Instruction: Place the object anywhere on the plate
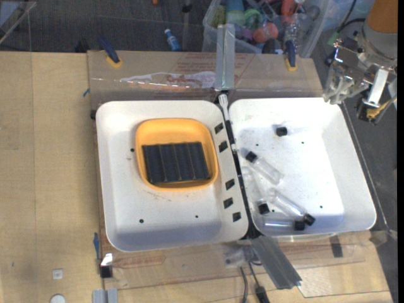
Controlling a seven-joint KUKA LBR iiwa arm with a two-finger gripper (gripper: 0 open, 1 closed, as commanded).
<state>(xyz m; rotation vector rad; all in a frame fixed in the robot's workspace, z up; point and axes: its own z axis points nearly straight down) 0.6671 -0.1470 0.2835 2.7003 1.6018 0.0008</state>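
An orange plate point(177, 129) lies in the left bin point(120, 188). A black ribbed rectangular object point(175, 163) rests flat on it, covering most of the plate's middle. My gripper point(351, 86) hangs at the upper right, just past the far right corner of the right bin point(341, 169), well away from the plate. Nothing is visibly held in it. The arm's orange band point(385, 8) shows at the top right edge.
Several clear tubes with black caps point(265, 168) point(285, 206) lie in the right bin's near left part. A small black cap point(281, 130) sits near its far side. A clear tub of coloured toys point(271, 8) stands behind the bins.
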